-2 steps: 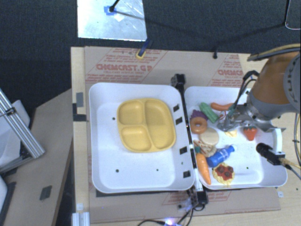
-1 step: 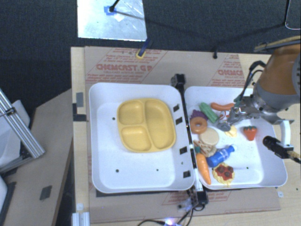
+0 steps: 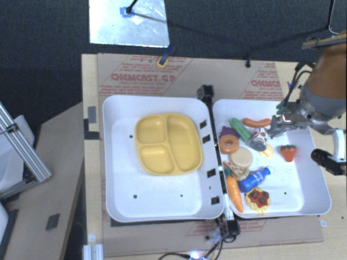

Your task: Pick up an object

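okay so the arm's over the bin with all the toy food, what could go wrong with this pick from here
The toys lie crowded: the hot dog, the green vegetable and the donut sit close together, so the tool might catch two or nudge one aside. It also hangs near the right bin's far wall, which could block a finger. The strawberry lies apart and looks the safer target.

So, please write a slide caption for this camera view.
Gripper above right white bin of toy food; yellow divided plate in left.

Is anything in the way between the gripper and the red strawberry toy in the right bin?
Nothing visible: bare white bin floor lies between the gripper and the red strawberry toy.
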{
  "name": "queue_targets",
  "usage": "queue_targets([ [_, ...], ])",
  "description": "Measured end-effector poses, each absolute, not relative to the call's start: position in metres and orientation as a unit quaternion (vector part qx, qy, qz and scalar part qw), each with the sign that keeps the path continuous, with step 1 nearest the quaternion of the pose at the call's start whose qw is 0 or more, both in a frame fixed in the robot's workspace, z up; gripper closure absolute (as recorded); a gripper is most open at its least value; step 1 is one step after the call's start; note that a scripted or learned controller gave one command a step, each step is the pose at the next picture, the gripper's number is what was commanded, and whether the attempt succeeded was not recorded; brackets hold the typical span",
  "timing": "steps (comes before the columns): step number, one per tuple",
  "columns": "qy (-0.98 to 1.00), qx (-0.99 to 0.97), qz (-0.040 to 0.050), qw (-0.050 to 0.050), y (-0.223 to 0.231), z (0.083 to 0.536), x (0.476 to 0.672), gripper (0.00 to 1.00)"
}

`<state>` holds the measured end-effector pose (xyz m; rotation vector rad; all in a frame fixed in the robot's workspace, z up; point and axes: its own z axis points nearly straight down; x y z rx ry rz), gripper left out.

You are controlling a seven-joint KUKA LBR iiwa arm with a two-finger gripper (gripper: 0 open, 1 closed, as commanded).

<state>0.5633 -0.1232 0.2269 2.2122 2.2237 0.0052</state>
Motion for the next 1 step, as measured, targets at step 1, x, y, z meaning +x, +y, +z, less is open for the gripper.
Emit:
queue_targets([
  [1, 0.711, 0.703, 0.0023, 0.001, -0.069, 0.2325, 0.5961, 1.0],
])
